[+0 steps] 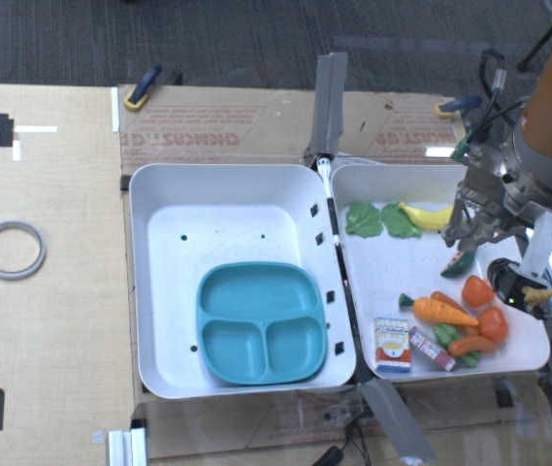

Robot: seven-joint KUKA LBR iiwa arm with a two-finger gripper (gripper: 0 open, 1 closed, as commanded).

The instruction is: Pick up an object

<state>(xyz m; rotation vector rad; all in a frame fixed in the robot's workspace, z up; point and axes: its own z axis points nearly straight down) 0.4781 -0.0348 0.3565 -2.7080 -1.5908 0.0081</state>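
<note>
While the grey arm with its orange band reaches in over the right bin (pixel 537 352), its gripper (pixel 470 236) hangs low above the bin's far right side, close to a small dark green item (pixel 462 261) lying just under the tips; whether the fingers are apart or together cannot be told from this slanted overhead view, and nothing can be seen between them. Toy food is scattered through this bin: two green leafy pieces (pixel 377 219) and a yellow banana (pixel 424 216) along the far edge, an orange carrot (pixel 440 310) and red tomatoes (pixel 485 306) toward the right edge, and a small printed carton (pixel 392 344) at the near edge beside more small vegetables. The left bin (pixel 159 260) holds a teal divided plate (pixel 261 320). A roll of tape (pixel 9 249) lies on the desk (pixel 52 357) near its left edge. The toys look like light, stiff, smooth plastic, likely to slip or roll; the carrot seems best taken across its thick middle, the carton across its flat sides.
</note>
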